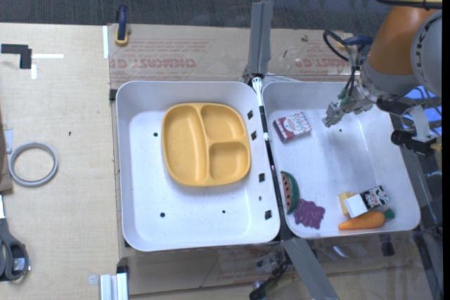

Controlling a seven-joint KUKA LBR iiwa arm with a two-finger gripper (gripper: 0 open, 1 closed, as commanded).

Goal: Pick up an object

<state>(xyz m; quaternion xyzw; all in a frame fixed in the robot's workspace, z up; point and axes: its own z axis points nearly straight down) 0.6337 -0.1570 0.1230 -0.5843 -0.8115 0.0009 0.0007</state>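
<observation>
Over the right bin: we see the gripper (pixel 336 114) hanging above the bin's upper part, nothing between its fingers; whether they are spread or pressed together we cannot tell.
Red packet (pixel 292 126): lying flat in the right bin's (pixel 330 158) upper left, just left of the gripper and apart from it.
Watermelon slice (pixel 289 188): against the left wall of the right bin, lower down.
Purple grapes (pixel 309 213): just below and right of the watermelon slice, near the front wall.
Carrot (pixel 362 221): along the front right corner, lying on its side.
Black-and-white box (pixel 367 200): just above the carrot, touching a yellow piece (pixel 344 201) at its left.
Arm (pixel 401 38): we see it reach in from the right, orange band above the wrist.
Left bin (pixel 140 172): holds a yellow divided plate (pixel 206 144) in its upper middle.
Bench (pixel 63 151): we note a grey tape ring (pixel 31 164) at the left, scissors (pixel 10 256) below it, well apart from both bins.
</observation>
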